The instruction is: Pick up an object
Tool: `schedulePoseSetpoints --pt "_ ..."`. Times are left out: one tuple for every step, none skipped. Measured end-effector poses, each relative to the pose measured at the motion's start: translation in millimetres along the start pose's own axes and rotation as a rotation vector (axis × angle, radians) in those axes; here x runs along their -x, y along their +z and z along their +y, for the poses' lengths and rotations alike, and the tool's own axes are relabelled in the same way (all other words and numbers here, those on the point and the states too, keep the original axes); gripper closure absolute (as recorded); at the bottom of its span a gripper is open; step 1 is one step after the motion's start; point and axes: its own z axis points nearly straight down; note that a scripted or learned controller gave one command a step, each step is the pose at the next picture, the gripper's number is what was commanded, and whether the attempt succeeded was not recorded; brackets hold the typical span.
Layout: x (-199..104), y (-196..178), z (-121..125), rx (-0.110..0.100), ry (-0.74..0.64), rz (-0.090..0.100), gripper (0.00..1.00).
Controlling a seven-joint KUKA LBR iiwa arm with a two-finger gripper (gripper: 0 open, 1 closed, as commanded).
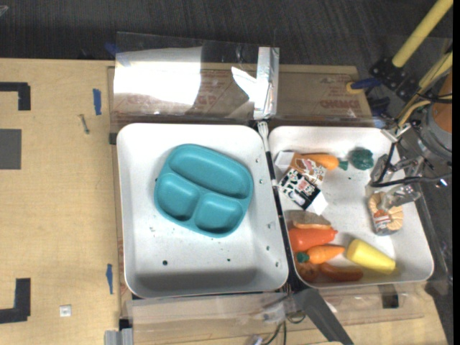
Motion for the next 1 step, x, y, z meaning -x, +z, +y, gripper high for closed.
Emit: schedulePoseSetpoints --pt "23.0 5.1 65.6 0.001 -0.130 0.001 1.00"
